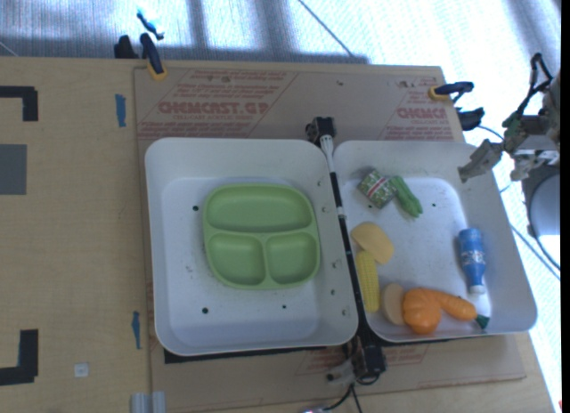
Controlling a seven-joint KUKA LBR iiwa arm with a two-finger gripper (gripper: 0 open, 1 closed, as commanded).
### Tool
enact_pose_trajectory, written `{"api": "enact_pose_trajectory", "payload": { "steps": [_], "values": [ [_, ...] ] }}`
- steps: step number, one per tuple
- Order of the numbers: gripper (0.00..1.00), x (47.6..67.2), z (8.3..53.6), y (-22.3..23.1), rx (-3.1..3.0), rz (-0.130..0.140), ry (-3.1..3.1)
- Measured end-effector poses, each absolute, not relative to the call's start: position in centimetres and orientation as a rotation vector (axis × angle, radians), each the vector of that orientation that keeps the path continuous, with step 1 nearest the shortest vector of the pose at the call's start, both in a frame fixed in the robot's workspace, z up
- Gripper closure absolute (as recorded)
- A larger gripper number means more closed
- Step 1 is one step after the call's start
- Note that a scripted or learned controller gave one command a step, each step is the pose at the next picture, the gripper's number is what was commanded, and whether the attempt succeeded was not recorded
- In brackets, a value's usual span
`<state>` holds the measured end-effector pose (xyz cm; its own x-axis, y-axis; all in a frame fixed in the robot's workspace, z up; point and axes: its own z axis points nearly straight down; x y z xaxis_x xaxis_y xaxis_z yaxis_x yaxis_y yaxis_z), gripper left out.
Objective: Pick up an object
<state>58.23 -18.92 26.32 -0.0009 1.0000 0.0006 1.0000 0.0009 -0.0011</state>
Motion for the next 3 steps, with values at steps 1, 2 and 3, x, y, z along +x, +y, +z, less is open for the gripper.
{"api": "enact_pose_trajectory", "payload": {
  "steps": [1,2,3],
  "values": [
    [0.00,54.7,11.6,-19.8,-2.220,0.002,-2.219],
    [0.00,55.0,9.4,-20.9,-2.205,-0.016,-2.223],
    [1.00,54.9,10.3,-21.3,-2.214,-0.008,-2.226]
  ]
}}
